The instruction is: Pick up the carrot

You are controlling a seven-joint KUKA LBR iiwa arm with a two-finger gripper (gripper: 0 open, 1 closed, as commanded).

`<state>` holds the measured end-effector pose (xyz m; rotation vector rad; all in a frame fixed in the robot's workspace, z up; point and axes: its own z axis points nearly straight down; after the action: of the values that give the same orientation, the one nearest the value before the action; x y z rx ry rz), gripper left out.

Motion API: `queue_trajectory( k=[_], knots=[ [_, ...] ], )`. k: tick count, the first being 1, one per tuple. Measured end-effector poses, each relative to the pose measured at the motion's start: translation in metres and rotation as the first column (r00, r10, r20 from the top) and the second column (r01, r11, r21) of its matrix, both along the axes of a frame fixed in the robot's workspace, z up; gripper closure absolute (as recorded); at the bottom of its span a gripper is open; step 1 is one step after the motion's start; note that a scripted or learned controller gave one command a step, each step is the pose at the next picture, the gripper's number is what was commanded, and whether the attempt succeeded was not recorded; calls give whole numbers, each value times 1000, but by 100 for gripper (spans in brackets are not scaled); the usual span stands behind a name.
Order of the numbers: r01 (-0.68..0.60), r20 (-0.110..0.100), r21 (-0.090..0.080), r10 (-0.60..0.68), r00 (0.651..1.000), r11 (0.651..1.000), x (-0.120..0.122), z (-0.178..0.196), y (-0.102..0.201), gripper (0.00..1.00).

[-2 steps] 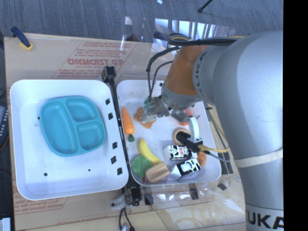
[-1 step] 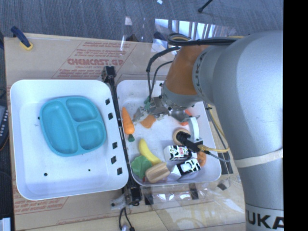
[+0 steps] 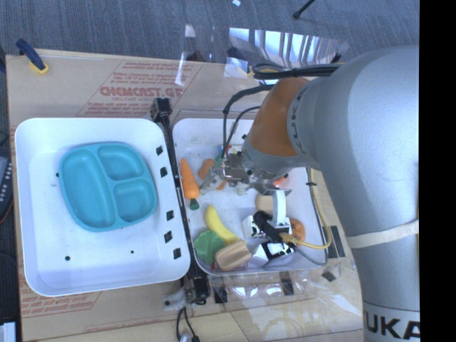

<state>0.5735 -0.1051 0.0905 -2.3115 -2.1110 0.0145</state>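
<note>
The carrot [image 3: 189, 180] is a slim orange stick lying lengthwise against the left wall of the right bin [image 3: 187, 130], its tip pointing to the far side. My gripper [image 3: 216, 179] hangs low over the bin just right of the carrot, close beside it. A small orange piece [image 3: 206, 167] shows at the gripper's far edge; whether it is held is unclear. The grey wrist and orange band [image 3: 274, 130] cover the bin's back right part.
In the right bin, nearer the front, lie a yellow banana [image 3: 217, 223], a green item [image 3: 208, 244], a tan block [image 3: 231, 255] and a white-and-black object [image 3: 267, 237]. The left bin [image 3: 28, 212] holds a blue divided plate [image 3: 107, 185]. A black clamp strip [image 3: 169, 184] runs between the bins.
</note>
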Motion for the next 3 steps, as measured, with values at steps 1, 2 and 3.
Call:
queue_trajectory(
  k=[1, 2, 3],
  knots=[
    [214, 9, -6, -214, 977, 977, 8, 2, 12, 0],
    [367, -4, -5, -367, 930, 930, -8, 0, 13, 0],
    [359, -14, -3, -359, 933, 933, -9, 9, 14, 100]
  ],
)
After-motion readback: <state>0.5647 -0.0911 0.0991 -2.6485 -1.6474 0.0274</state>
